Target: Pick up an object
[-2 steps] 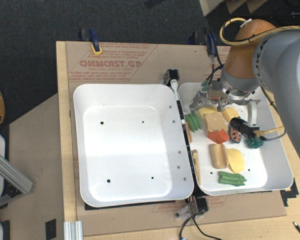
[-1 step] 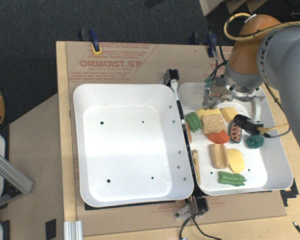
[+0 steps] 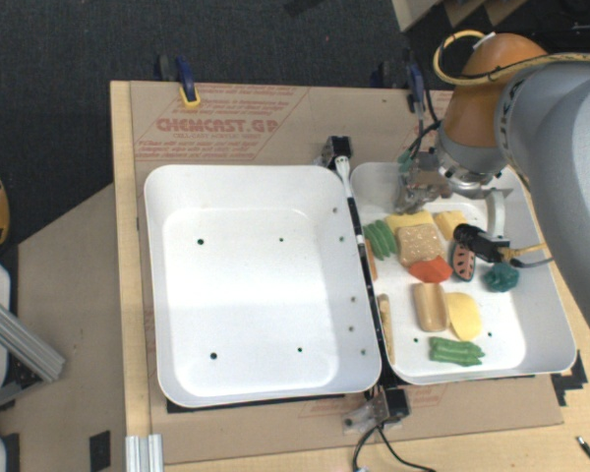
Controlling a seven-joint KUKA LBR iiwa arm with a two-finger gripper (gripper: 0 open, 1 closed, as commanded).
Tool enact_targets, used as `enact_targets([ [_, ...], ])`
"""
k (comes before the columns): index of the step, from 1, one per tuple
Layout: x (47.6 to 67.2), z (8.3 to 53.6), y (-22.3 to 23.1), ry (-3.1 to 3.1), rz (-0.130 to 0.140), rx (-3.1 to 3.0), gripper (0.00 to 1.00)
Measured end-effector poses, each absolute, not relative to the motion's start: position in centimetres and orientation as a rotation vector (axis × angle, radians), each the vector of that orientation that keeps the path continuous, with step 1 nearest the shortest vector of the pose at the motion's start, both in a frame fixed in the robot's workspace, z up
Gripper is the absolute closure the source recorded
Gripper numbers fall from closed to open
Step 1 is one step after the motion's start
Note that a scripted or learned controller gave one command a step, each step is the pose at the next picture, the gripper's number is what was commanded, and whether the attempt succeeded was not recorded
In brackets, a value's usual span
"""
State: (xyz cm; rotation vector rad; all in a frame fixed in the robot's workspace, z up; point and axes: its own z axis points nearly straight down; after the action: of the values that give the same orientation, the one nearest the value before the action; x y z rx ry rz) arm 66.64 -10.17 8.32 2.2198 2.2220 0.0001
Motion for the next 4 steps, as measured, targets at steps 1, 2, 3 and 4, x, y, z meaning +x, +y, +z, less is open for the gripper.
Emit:
enact_targets([
  [1, 66.7, 8.5, -11.0, 2.219, 0.001, 2.220, 1.00],
  [2, 66.7, 8.5, -12.0, 2.218, 0.002, 2.220, 1.00],
  [3, 67.0, 19.3, -1.7, 2.228, 0.020, 2.204, 1.00],
  [4, 66.8, 26.3, 6.8, 2.227, 0.015, 2.207, 1.00],
])
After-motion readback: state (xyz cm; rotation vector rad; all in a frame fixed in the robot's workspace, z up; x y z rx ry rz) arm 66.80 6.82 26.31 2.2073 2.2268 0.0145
